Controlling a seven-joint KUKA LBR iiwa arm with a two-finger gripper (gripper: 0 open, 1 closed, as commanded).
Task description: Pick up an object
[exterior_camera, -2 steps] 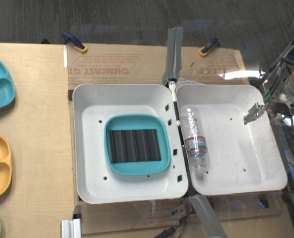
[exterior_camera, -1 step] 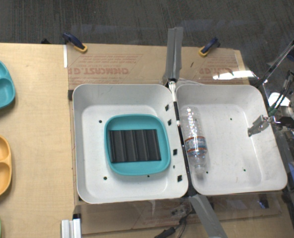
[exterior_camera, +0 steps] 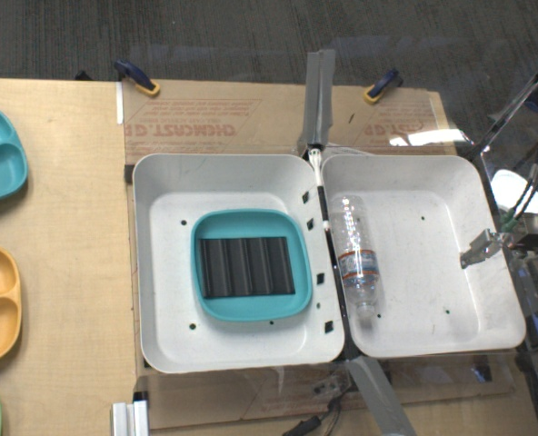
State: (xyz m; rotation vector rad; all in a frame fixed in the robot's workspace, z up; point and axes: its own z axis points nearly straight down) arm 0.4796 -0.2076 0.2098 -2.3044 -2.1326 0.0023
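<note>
Well left of end effector (exterior_camera: 478,248): bottle (exterior_camera: 356,260)

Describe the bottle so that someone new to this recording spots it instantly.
Find the two white bins side by side and take the right bin. Against its left wall lies a clear plastic bottle on its side, running top to bottom of the view. Unlike the teal tray in the left bin, it is see-through and slim.

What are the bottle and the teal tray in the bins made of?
The bottle looks like clear thin plastic: the white bin shows through it. The teal tray seems to be smooth moulded plastic with rounded edges; its dark ribbed insert could be rubber or plastic.
</note>
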